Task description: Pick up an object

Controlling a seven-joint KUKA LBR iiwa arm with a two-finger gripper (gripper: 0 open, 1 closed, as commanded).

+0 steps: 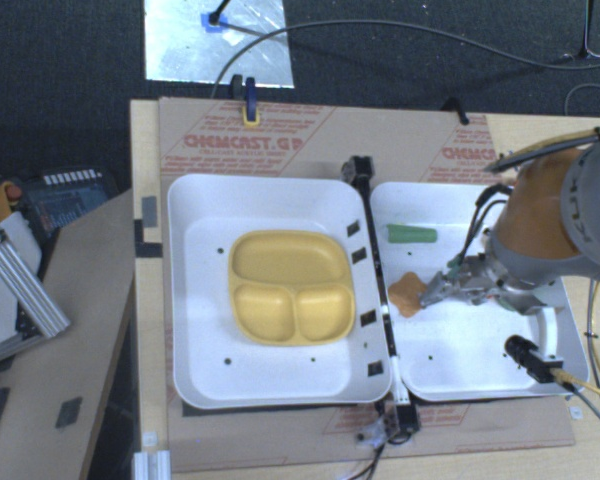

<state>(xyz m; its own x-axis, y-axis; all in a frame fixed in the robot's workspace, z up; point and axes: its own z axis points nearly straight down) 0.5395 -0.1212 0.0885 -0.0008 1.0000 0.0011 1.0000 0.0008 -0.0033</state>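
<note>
On the left, a yellow tray [285, 288] with three little sections sits flat in the middle of the left bin [195, 228], well away from the arm, so it looks like it is just lying there waiting. Moving right, a black divider [372, 268] runs between the two bins. In the right bin [450, 368], a small green block [412, 234] lies near the back, and a small orange-brown piece [406, 294] lies near the divider. The gripper [442, 288] has reached down low, pointing left at the orange-brown piece, so I think that is the thing it wants to pick up. Its tip is just beside the piece, maybe touching it. I cannot tell if the jaws are open or closed, because they are small and dark here, and the piece does not look lifted. The big grey and orange arm [550, 218] hangs over the right side.
</note>
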